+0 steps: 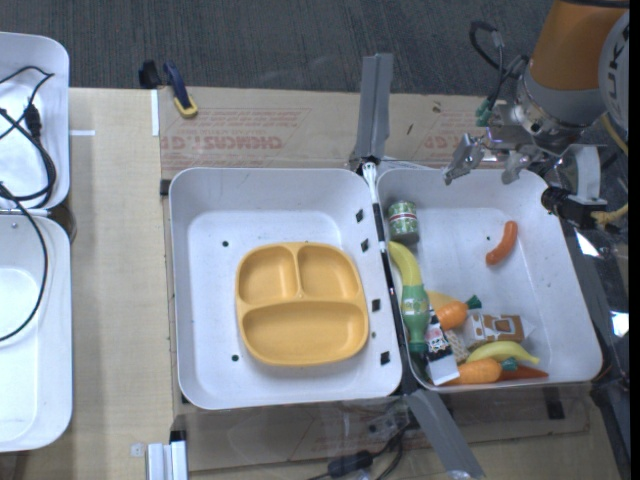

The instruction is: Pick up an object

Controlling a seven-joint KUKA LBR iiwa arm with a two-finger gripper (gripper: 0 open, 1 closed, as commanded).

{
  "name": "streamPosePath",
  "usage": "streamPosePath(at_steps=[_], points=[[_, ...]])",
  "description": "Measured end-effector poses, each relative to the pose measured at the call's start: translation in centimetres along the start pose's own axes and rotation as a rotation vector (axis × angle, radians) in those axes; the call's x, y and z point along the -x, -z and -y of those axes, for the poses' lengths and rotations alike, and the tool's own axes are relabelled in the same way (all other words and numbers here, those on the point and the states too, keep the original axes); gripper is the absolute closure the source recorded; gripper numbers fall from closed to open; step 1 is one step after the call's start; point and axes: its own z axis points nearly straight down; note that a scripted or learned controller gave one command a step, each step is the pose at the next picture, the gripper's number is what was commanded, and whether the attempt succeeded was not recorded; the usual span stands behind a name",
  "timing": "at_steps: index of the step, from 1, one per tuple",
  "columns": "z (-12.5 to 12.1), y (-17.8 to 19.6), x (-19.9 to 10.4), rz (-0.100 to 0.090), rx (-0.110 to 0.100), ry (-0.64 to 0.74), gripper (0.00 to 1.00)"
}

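Over right bin's [560, 298] far rim | end effector [487, 165] fingers apart, holding nothing | sausage [502, 243] below.

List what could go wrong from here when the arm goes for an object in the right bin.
1. The end effector hangs over the right bin's far rim; descending straight could strike the rim instead of an object.
2. The hot dog lies alone and is small and rounded, so it may roll out of a pinch.
3. The green bottle, bananas and carrots are piled together in the near corner; a grasp there may snag neighbours or close on nothing.
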Motion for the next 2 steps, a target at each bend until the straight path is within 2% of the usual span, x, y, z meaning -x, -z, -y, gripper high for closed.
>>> streamPosePath(at_steps=[1, 2], points=[[0.0, 0.0, 0.0, 0.000, 0.000, 0.000, 0.00], [1.4, -15.2, 4.6, -0.001, 0.002, 0.053, 0.00]])
